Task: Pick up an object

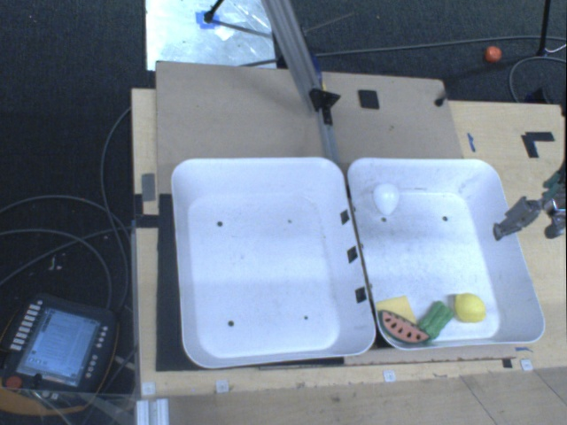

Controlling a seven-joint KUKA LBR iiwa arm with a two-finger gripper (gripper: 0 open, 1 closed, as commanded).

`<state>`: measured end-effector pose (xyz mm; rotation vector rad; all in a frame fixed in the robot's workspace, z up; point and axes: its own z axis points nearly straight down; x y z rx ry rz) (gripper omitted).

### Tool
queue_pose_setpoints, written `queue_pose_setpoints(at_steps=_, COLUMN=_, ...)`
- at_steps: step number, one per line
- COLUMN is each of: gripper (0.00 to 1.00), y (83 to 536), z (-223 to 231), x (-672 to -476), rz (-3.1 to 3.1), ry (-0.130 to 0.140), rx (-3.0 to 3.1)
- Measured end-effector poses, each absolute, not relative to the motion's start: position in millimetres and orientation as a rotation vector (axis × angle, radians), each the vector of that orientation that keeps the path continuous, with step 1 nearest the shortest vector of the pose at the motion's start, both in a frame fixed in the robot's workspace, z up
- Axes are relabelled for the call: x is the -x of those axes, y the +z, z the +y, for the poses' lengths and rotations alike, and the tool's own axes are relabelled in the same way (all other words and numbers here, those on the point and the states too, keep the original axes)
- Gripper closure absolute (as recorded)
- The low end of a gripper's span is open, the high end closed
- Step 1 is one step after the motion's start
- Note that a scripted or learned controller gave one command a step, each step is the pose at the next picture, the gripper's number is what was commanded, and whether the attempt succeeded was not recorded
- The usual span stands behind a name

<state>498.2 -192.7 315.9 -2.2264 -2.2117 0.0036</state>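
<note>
Tool (523, 218) at right bin's rim (518, 264), arm mostly cut off.

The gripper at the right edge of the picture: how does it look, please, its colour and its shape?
The gripper looks grey and metallic, a slim angular piece that narrows to a darker tip. Behind it sits a bulkier grey part with a hint of teal. It is small and blurred, so finer markings cannot be made out.

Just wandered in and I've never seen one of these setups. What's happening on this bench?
A robot arm is meant to pick up an object from two white bins. Its gripper sits at the outer edge of the right bin, not holding anything. The toys lie along that bin's near side: a watermelon slice, a yellow wedge, a green piece and a lemon. A white object rests near the far side.
</note>
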Motion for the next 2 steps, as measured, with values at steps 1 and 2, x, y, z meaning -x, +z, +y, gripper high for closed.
queue_pose_setpoints(at_steps=1, gripper=1.0, y=329.0, z=-192.9, x=-499.2, rz=-2.217, ry=-0.002, rx=2.229)
queue_pose_setpoints(at_steps=2, gripper=1.0, y=311.7, z=-143.5, x=-493.5, rz=-2.225, ry=-0.001, rx=2.218)
